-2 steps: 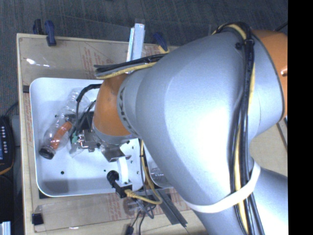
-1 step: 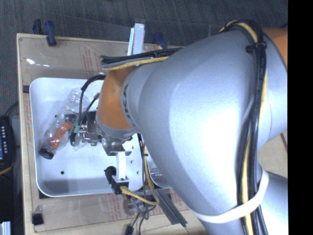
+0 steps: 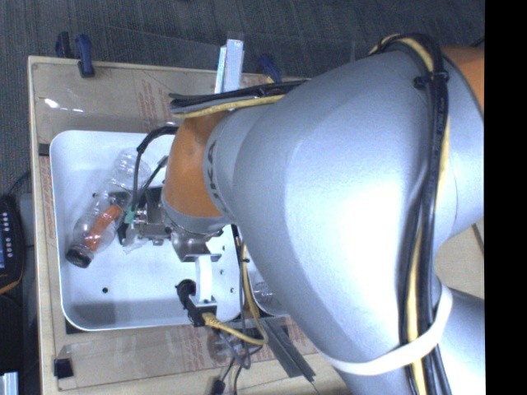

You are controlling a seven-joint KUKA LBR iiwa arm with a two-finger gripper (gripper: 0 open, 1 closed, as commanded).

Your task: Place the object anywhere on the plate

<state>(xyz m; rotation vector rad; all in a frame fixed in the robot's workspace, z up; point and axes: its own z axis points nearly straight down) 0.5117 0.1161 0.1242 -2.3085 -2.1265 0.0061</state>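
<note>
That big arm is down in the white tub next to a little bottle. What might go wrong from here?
Three things, I'd guess:

1. The clear bottle lies on its side beside the gripper; a round bottle may roll or slip away when squeezed.
2. Crinkled clear plastic lies right beside it and might get caught too.
3. The arm covers much of the bench, plate included, so checking the placement from this camera would be hard.

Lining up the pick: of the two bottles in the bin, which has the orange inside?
The bottle lying nearer the bin's left wall, with the black cap. The other, clear bottle lies above it.
</note>
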